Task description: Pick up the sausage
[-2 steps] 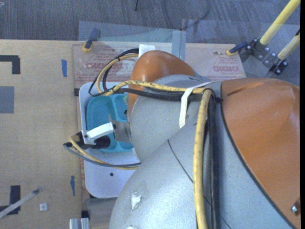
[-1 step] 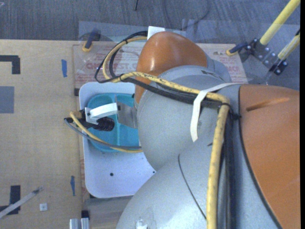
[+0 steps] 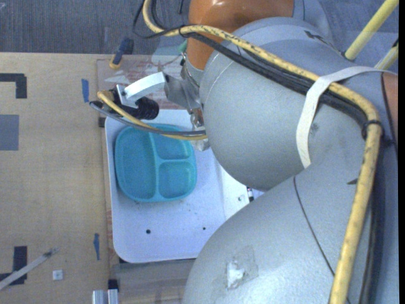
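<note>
My gripper hangs low over the far end of the left white bin, just above the far rim of a blue divided plate. Its grey metal body shows beneath the orange band. The plate lies flat on the bin floor, and its three compartments look bare. The big grey arm covers the right bin and the far right part of the left bin, hiding whatever lies there.
The wooden bench top stretches to the left with black marks and bits of blue tape. A small dark speck sits on the near bin floor. A yellow cable runs along the arm.
</note>
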{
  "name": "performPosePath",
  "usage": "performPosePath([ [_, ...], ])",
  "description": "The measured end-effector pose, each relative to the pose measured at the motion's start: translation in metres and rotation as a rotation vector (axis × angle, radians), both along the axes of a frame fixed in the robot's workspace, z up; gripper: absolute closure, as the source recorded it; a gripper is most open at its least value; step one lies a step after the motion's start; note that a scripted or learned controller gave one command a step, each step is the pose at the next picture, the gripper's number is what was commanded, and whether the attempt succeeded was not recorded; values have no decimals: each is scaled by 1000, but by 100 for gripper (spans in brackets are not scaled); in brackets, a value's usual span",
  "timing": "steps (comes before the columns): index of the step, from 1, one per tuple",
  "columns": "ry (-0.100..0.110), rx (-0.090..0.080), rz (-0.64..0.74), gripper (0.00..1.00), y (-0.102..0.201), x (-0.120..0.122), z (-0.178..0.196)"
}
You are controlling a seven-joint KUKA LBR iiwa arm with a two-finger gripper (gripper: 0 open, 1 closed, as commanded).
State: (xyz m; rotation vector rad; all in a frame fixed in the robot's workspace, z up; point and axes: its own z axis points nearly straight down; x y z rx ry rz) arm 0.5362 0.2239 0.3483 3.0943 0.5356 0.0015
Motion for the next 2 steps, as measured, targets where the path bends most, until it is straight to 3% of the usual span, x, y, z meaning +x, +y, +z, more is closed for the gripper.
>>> performPosePath([
  [1,0,0,-2,0,-1,0,0],
  [2,8,1,178,0,2,-52,-182],
])
